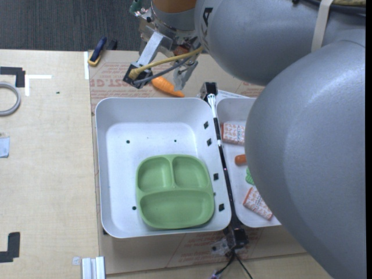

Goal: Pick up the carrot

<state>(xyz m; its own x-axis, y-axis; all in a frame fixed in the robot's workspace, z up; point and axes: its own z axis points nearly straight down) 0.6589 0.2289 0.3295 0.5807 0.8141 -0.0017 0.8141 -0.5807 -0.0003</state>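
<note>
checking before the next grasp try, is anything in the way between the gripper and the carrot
Nothing visible stands between them. The carrot lies on the cardboard beyond the far rim of the left bin, outside both bins. The gripper hangs right over it, with no other object in the gap.

Floor: dark grey carpet [58,16] seen along the top;
Tabletop: pale wood [46,156], overlaid with brown cardboard [116,74]
</note>
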